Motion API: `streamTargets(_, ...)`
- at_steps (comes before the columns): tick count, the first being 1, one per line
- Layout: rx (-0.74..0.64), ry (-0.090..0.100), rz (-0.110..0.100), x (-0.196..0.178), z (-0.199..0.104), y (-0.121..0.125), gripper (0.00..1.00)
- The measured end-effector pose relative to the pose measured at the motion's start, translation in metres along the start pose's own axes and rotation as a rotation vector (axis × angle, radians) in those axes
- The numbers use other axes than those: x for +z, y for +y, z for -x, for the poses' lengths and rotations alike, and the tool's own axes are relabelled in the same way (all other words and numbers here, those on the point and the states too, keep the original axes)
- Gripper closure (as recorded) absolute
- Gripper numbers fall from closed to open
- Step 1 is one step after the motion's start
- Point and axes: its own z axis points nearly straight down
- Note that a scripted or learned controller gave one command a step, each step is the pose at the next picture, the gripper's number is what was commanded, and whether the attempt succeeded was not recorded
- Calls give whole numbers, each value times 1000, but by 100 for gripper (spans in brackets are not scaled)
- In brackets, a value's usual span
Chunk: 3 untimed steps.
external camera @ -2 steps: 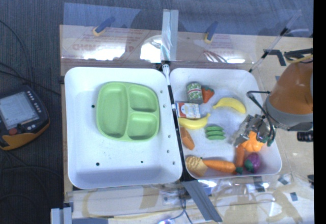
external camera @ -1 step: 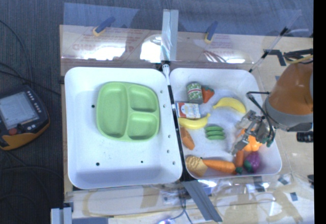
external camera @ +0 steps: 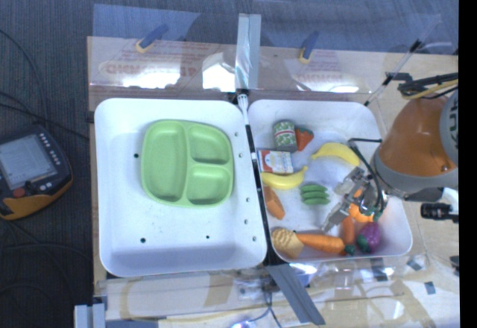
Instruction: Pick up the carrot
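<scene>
The gripper's (external camera: pixel 344 209) two metal fingers (external camera: pixel 349 186) look slightly spread at the lower right of the frame, angled down-left into the right bin, with nothing visibly pinched between them; their tips hang just above the carrot's thick end, though actual contact cannot be made out. Starting from the left, a handheld pendant (external camera: pixel 31 170) lies on the floor beyond the bench edge. The left bin (external camera: pixel 119 244) holds a green divided plate (external camera: pixel 186 162) in its upper middle, with bare white floor all around it, widest along the bottom. The two bins meet at a centre ridge, and the right bin (external camera: pixel 350 114) is crowded: a small orange piece (external camera: pixel 274 204) lies just beside the ridge, a bread roll (external camera: pixel 286 242) sits at the bottom edge, and the carrot (external camera: pixel 320 242) lies nearly flat, touching the roll and running right along the lower wall. Above are a can (external camera: pixel 284 134), a red-and-white carton (external camera: pixel 277 162), two bananas (external camera: pixel 283 180) (external camera: pixel 337 154) and a green pod (external camera: pixel 315 195). Right of the carrot sit an orange piece (external camera: pixel 347 229) and a purple item (external camera: pixel 370 235), close to the corner. Open floor remains only in the bin's upper right.
</scene>
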Motion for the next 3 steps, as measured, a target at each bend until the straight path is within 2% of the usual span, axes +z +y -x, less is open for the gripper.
streamTargets(1, 52, 0, 2, -1, -42, 35, 0)
streamTargets(2, -15, 15, -3, -4, 49, 50, 0)
streamTargets(3, -110, 2, 2, 0, -10, -9, 0)
